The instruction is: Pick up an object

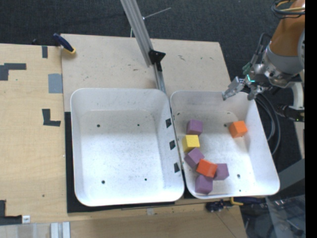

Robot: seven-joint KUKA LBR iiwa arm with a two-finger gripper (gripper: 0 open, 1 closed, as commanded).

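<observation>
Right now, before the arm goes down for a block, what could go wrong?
The gripper hangs over the right bin's far rim, so a straight descent may hit it. Several blocks crowd together: an orange block rests against purple ones, risking a double or slipped grab. The lone orange cube looks easier.

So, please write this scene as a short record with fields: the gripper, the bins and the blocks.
gripper: above the right bin's far right corner, fingers spread, nothing between them
right bin: holds all the blocks
lone block: orange block, near the right wall
cluster: yellow block, red block, four purple blocks, by the left wall
left bin: white
</observation>
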